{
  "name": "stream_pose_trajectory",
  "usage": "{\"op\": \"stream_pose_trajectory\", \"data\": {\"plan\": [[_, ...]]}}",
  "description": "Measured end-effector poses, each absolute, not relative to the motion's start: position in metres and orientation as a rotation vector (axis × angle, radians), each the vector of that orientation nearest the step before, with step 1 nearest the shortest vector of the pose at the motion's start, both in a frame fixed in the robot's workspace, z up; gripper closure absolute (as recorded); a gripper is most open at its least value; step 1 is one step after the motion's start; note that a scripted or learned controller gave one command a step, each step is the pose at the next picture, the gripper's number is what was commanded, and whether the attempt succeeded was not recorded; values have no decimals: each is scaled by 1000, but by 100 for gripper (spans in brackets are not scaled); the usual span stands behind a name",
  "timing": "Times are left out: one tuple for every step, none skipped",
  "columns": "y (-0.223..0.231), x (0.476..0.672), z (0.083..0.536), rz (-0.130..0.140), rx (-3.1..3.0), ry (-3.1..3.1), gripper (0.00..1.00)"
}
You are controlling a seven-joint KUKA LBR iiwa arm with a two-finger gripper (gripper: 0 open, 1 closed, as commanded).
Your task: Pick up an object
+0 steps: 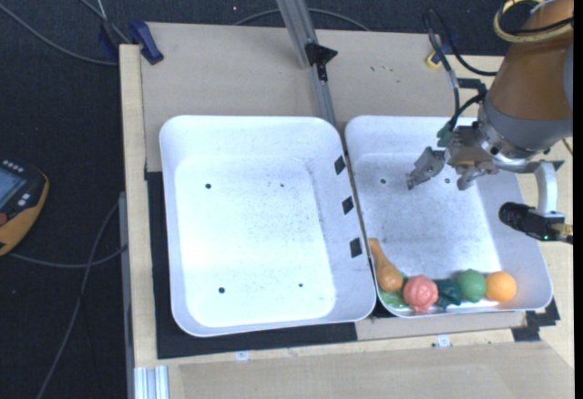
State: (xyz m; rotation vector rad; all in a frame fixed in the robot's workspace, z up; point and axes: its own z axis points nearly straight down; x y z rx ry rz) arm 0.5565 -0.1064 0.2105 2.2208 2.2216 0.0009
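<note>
Along the near edge of the right bin point(414, 215) lie several toy foods: an orange carrot-like piece point(386, 269), a pink knobbly ball point(420, 291), a green piece point(470, 283) and an orange ball point(501, 285). My gripper point(444, 171) hangs over the far half of that bin, well away from the toys. Its two fingers stand apart, one at the left point(423, 168) and one at the right point(468, 174), with nothing between them.
The left bin point(250, 219) lies beside the right one, with black clips point(347, 203) along the shared rim. A slanted metal pole point(296, 10) rises from the far side. Cables run by the arm at the right.
</note>
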Motion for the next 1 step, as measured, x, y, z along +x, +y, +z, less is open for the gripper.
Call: {"op": "stream_pose_trajectory", "data": {"plan": [[-139,547,350,8,2217,2216,0]]}}
